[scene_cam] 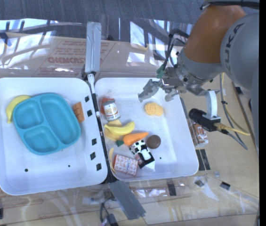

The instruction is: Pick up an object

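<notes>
Yellow bumpy cookie-like piece lies in the right bin, upper middle, apart from the other items. The gripper hangs just above and beside it; the fingers stand spread apart, nothing between them, not touching the piece. Lower in the same bin: small jar, banana, carrot, brown ball, cow figure, red packet. Left bin carries a blue divided plate, a second banana at its edge.
</notes>
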`<state>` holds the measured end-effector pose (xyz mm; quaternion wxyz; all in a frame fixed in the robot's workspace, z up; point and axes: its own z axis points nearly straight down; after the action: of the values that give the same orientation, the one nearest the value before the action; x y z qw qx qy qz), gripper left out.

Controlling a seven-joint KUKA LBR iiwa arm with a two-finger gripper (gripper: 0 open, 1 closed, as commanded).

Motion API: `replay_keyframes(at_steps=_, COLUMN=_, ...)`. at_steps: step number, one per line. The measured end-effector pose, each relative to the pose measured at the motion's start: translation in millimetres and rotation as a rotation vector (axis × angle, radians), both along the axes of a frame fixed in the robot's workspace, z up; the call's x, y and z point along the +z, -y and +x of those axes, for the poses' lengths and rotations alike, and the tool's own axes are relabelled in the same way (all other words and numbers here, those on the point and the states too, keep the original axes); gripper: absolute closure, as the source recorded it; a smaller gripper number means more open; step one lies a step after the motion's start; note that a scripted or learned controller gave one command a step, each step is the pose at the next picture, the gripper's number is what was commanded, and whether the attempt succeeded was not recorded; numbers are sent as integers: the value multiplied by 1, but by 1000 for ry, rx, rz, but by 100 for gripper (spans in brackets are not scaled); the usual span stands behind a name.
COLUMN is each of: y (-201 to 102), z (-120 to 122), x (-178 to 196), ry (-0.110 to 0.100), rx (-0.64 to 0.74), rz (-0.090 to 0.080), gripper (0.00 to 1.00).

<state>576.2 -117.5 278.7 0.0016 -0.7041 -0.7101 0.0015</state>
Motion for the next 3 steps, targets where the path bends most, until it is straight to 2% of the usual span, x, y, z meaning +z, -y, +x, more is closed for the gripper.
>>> replay_keyframes(at_steps=1, y=71, z=13, x=-170, ry=-11, rx=3, rz=2, gripper=0)
replay_keyframes(at_steps=2, y=4, z=-71, x=-188, ry=-1, rx=72, rz=3, gripper=0)
replay_keyframes(at_steps=3, y=-10, z=-58, x=-187, ry=4, rx=323, rz=1, gripper=0)
